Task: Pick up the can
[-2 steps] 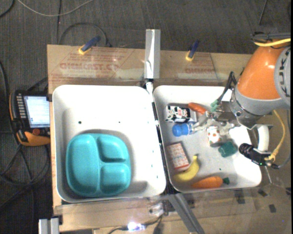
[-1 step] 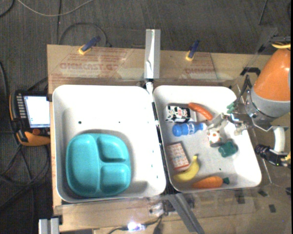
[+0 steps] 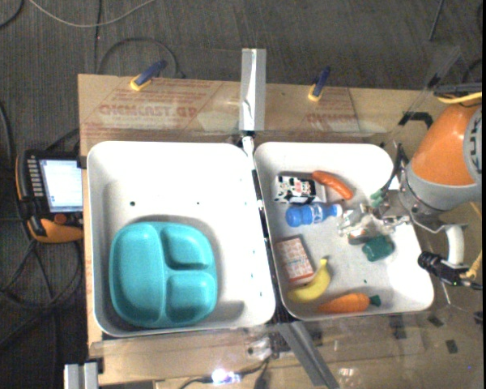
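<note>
Can (image 3: 296, 188) seems the best name for the small dark-and-white labelled cylinder lying on its side in the right bin (image 3: 405, 292), toward the bin's 11 o'clock corner; that is a judgement, since the label is too small to read. Just at its 3 o'clock lies an orange chili-like piece (image 3: 334, 185), and at its 6 o'clock a blue bottle (image 3: 311, 215), both close enough to crowd a grasp.

The gripper (image 3: 366, 222) sits well apart from the can, around the bin's centre-right, over a dark green piece (image 3: 379, 249). Whether it is spread or closed cannot be told, as it blurs into shiny clutter beneath the wrist.

To do this step well, the arm should travel toward 10 o'clock, come down over the can's middle, and close across its short axis, keeping clear of the bottle and the orange piece. A lying cylinder may roll, so a centred, squared approach looks safest.

Hard to make out: the can's ends, the glinting object under the gripper, and what the patterned pink box (image 3: 293, 258) at 7 o'clock is. A banana (image 3: 313, 282) and a carrot (image 3: 346, 302) lie near the bin's 6 o'clock edge. The left bin (image 3: 105, 168) holds a teal divided tray (image 3: 164, 274).
</note>
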### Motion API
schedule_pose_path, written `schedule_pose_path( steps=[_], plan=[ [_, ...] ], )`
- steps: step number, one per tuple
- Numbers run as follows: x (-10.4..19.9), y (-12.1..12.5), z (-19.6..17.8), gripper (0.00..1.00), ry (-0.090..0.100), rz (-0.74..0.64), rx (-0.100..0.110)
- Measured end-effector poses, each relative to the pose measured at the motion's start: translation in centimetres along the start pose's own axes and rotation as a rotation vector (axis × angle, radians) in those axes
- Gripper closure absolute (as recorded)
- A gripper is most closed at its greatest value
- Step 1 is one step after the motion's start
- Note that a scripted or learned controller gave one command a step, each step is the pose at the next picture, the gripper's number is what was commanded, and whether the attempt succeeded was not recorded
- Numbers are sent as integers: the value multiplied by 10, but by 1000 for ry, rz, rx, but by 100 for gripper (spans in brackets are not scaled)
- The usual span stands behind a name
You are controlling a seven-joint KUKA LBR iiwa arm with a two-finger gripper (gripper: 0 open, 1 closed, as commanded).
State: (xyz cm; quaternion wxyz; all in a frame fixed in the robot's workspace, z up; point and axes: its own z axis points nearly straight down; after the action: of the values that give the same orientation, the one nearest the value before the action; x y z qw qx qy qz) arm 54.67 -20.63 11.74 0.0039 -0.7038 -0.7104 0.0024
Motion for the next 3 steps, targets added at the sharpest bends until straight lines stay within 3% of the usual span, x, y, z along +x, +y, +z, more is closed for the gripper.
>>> schedule_pose_path(
  steps=[1, 2, 3],
  plan=[
    [-5, 25, 25, 0, 16, 97, -16],
    [43, 17, 21, 0, 1, 316, 1],
    [45, 15, 17, 100, 3, 312, 11]
  ],
)
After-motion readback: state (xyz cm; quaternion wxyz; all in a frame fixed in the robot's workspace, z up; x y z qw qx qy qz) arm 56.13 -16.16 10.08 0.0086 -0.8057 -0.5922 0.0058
